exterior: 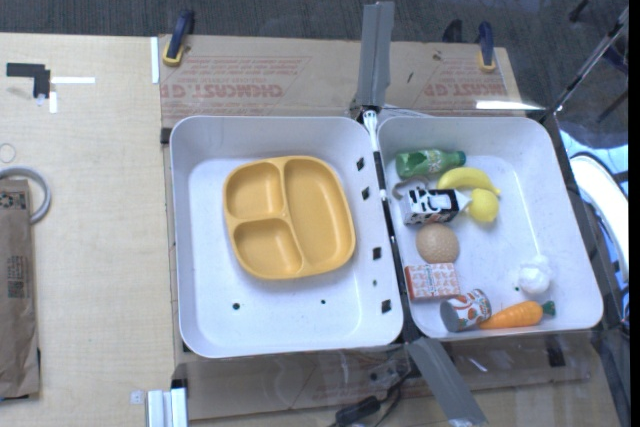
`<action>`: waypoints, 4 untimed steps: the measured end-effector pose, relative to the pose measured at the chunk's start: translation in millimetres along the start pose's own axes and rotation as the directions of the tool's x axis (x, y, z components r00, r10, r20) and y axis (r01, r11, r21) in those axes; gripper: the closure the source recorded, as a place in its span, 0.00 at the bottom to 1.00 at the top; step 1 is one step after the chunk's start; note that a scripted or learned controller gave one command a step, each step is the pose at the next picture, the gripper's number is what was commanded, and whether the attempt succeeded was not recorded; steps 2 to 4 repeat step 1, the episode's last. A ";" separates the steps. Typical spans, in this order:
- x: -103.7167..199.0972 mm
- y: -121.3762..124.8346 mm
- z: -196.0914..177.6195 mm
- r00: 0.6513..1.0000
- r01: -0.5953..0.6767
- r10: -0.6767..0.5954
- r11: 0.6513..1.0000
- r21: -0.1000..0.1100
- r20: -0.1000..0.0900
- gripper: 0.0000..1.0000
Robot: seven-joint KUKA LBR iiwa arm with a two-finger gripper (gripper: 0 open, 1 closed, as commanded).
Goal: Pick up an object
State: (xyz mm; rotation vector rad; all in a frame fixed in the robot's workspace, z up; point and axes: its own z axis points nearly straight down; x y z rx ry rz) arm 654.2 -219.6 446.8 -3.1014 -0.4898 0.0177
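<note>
The right bin (560,205) holds several small objects. A green bottle (428,161) lies near its back left, with a yellow banana (470,180) and a yellow lemon (484,205) beside it. A black-and-white carton (432,203) sits in front of the bottle. Below it rests a tan round ball (437,243). A red-and-white box (432,282), a small can (465,309) and an orange carrot (515,315) lie along the front. A white crumpled item (534,276) sits at the right.
The left bin (200,245) holds a yellow three-compartment plate (289,215). Cardboard (260,80) lies behind the bins, held by clamps (179,37). A brown paper bag (17,275) lies on the bench at far left.
</note>
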 end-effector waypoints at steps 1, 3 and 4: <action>1.2 -0.7 -7.1 1.000 0.004 -0.004 1.000 0.001 0.005 1.00; 1.2 -0.7 -7.1 1.000 0.004 -0.004 1.000 0.001 0.005 1.00; 1.2 -0.7 -7.1 1.000 0.004 -0.004 1.000 0.001 0.005 1.00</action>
